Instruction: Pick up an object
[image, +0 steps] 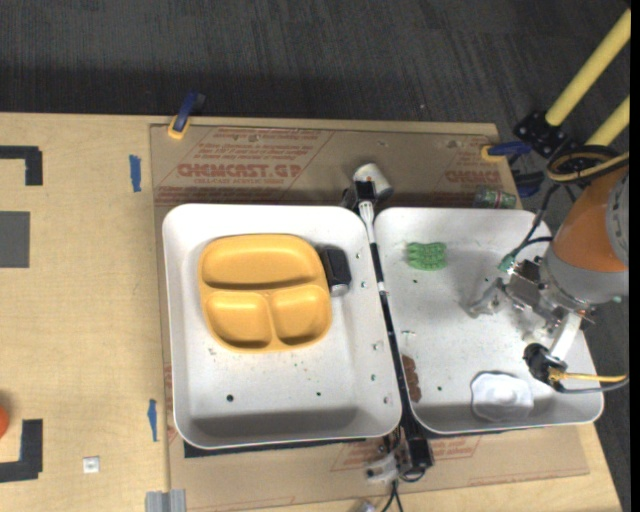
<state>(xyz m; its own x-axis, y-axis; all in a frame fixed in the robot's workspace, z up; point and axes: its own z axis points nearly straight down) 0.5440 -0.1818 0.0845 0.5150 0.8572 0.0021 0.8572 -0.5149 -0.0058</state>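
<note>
Green object (427, 256): lying in right bin (450, 400), upper left area, well apart from tool (490, 298). White object (500, 396) near same bin's lower right corner. Yellow divided tray (266, 289) in left bin (190, 330), dark item (334, 268) touching its right edge. Tool low over right bin, nothing between fingers; spread or pressed together: cannot tell. Step in hand, by judgement: approach, no grasp yet. Next move calls for centring over one object, then descending.
</note>
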